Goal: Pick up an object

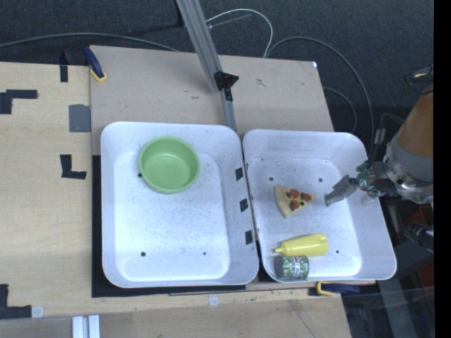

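The right bin [352, 150] holds a toy pizza slice [292, 201] near its middle, a yellow mustard bottle [304, 245] lying on its side near the front, and a small dark green can [292, 267] at the front rim. My gripper [340, 191] reaches in from the right over the bin's right half, a little to the right of the pizza slice and apart from it. Nothing shows between its fingers. The left bin [120, 259] holds a green bowl [169, 165] at its back.
A grey metal pole [204, 41] slants across the bench behind the bins. Cables [282, 44] trail over the dark floor at the back right. A blue and yellow clamp [94, 63] sits at the bench's back left corner.
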Robot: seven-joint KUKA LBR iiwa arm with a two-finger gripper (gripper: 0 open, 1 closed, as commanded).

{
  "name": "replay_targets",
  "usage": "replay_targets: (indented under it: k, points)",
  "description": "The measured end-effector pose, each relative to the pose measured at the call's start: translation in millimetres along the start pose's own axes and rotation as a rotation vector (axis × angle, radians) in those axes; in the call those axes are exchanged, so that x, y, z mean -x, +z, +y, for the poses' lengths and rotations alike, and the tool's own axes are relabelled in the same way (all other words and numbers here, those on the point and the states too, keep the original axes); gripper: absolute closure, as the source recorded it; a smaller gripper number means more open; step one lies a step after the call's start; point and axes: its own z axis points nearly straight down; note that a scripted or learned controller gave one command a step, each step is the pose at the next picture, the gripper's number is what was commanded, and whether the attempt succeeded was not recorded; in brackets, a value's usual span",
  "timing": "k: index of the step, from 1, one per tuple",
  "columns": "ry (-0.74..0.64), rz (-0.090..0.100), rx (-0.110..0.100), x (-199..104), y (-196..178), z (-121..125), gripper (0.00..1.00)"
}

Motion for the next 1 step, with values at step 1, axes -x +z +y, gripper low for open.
replay_targets:
  k: [1]
  points:
    - [0.000, 0.000, 0.000, 0.1, 0.0, 0.0, 0.00]
